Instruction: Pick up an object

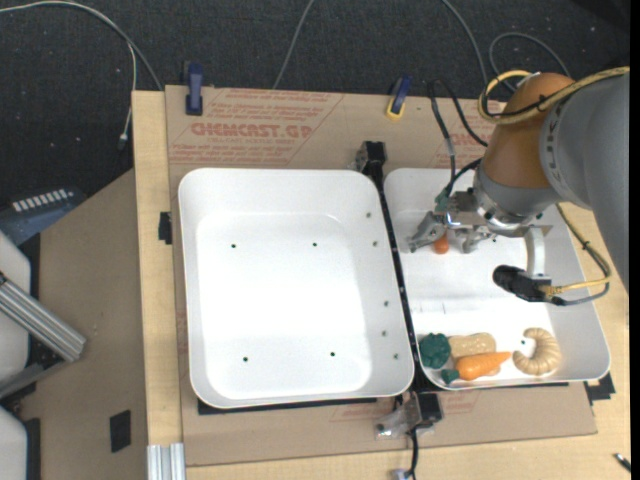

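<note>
My gripper [443,239] hangs low over the upper left part of the right bin [470,303], its two fingers spread apart and pointing down. A small orange-red ball [440,247] lies on the bin floor between the fingertips, with a gap on each side, so nothing is held. Along the bin's near edge lie a dark green lump [434,349], a tan piece [471,344], an orange carrot-like piece [478,366] and a pale curled croissant shape [540,352].
The left bin [187,268] sits beside the right one, the two rims meeting along a black divider [392,268]. A black connector with a yellow cable [525,283] hangs from the arm over the right bin. Cardboard surrounds both bins.
</note>
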Tool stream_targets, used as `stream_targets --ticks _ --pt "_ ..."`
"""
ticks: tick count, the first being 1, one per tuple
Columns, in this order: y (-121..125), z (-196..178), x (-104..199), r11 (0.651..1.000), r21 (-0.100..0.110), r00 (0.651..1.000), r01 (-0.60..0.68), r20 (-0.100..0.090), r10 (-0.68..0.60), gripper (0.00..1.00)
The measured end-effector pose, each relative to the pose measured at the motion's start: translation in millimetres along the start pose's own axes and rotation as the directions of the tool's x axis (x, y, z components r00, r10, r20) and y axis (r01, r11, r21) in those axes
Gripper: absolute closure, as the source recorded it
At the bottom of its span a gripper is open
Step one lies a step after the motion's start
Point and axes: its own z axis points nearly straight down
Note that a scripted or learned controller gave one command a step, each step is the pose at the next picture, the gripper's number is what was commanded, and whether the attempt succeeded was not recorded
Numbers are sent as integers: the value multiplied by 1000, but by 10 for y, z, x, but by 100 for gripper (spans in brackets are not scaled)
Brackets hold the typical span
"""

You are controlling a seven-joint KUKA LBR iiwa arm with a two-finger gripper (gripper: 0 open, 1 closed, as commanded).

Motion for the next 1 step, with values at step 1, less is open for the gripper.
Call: stream_targets --ticks 1 --pt "-128 -1045 274 998 -9 998 -56 0 56 0"
